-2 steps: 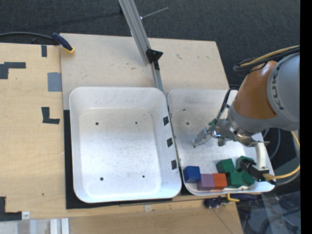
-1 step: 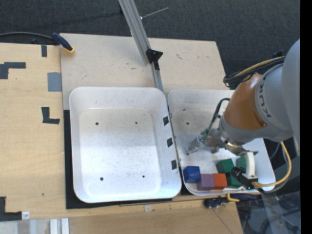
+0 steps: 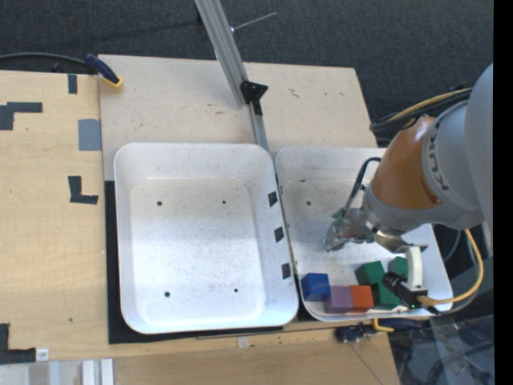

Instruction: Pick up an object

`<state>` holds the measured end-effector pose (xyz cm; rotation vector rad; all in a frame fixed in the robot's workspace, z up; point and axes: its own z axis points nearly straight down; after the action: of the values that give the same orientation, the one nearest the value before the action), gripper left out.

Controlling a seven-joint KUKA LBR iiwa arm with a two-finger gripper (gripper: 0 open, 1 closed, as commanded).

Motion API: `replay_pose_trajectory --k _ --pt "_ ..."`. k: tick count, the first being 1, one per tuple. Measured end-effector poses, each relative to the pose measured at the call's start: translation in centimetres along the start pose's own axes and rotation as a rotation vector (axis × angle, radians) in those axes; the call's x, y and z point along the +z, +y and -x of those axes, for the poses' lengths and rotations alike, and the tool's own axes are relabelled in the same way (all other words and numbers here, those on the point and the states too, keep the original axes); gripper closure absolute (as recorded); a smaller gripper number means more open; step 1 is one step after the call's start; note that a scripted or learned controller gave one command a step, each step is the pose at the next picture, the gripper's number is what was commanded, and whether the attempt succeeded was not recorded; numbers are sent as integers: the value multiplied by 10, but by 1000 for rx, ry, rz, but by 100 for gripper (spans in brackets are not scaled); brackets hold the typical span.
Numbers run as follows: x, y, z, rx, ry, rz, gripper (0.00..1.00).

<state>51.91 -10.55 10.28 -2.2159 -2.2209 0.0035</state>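
The grey robot arm (image 3: 473, 151) with its orange wrist band (image 3: 405, 175) reaches in from the right over the right-hand shallow white plastic bin (image 3: 317, 187). Its jaws hang low above the bin's speckled floor, near the middle. They are small and dark against the white, and whether they stand wide or narrow cannot be told; nothing can be made out between them

The things to pick lie bunched in that bin's near corner, apart from the jaws. A small blue cube (image 3: 315, 285) sits just beside the wall shared with the left-hand shallow white plastic bin (image 3: 200, 215). Next to it a purple block (image 3: 341, 298) touches an orange block (image 3: 361, 297). Behind these is a dark green block (image 3: 370, 273), and a second green piece (image 3: 388, 297) is partly covered by the robot's wrist parts, so its shape is unclear

Both bins rest on the pale wooden counter (image 3: 184, 95). A slanted grey metal rail (image 3: 220, 34) runs down from the top edge, where it is cut off, to the gap between the bins
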Motion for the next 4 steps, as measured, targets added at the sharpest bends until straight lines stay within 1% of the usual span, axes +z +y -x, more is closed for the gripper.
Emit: replay_pose_trajectory --k 1,2,3,4 --pt "-58 6 7 2 -2 9 100" --pt "-120 8 12 1 -3 10 100" --pt "-173 10 12 0 -3 10 100" --pt "-175 27 -34 -3 0 4 100"
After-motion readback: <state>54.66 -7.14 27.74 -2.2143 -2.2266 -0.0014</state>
